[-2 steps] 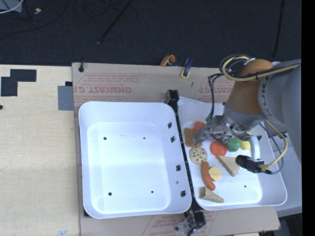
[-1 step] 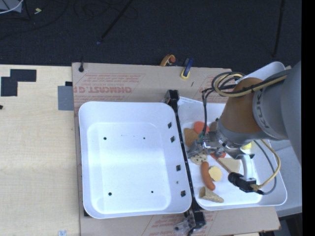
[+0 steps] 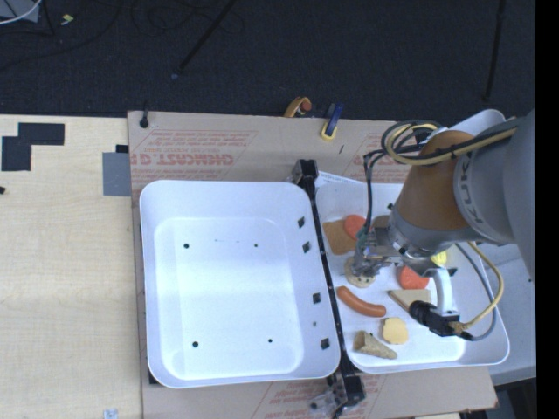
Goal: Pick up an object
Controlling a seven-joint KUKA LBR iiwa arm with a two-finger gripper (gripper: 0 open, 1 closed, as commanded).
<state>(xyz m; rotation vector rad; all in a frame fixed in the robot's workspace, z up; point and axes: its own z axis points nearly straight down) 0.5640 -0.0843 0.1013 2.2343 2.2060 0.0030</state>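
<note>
My gripper is low in the right bin, near its left-middle part. It stands just above a small round tan piece; the view does not show whether it touches it. Close by lie a tan bread slice with an orange-red piece at its upper edge. A red sausage lies below the gripper. To its right are a red piece and a tan wedge. The arm's orange band covers the bin's upper right.
A yellow lump and a pale wedge lie near the right bin's front edge. A black cable end hangs from the arm over the bin. The left bin sits beside it, with a black divider between them.
</note>
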